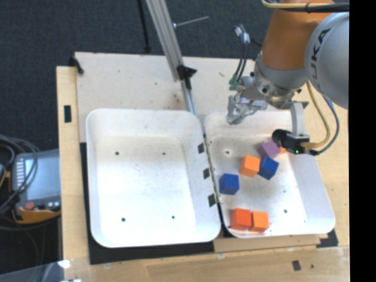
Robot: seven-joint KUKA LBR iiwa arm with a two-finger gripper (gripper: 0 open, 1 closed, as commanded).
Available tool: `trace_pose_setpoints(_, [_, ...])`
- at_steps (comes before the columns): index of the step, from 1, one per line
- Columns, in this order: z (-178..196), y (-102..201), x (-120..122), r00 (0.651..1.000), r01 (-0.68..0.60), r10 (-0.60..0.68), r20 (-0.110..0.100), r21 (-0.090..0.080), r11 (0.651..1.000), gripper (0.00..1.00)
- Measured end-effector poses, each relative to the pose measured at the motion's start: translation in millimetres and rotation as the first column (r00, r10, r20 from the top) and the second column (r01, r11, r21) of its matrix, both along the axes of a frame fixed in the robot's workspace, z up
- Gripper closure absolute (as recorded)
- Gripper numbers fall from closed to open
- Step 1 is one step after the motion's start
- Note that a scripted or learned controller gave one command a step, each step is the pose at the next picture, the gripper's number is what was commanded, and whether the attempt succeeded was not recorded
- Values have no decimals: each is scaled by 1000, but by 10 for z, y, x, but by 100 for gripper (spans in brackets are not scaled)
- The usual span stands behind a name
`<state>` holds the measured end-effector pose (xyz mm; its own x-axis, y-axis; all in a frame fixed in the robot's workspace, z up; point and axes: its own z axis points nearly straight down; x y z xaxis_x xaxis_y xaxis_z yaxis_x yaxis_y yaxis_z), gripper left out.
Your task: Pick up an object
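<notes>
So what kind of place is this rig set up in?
Probably a robotics lab test bench: two white bins on a bare plywood board, small coloured foam blocks as pick targets, and a metal camera mast over dark carpet.

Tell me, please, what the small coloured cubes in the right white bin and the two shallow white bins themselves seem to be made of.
The small coloured cubes, such as the blue one and the orange one, look like soft foam or painted wood: matte faces, no glints. The right white bin and the left white bin look like thin moulded plastic, with rounded rims and a dull, speckled, worn surface.
</notes>
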<state>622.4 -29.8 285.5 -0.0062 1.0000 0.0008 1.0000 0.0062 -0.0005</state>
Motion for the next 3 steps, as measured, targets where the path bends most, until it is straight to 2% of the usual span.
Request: trace_pose_setpoints(3, [-469,1206,-882,1000,1,-1,-2,-1,1000,100])
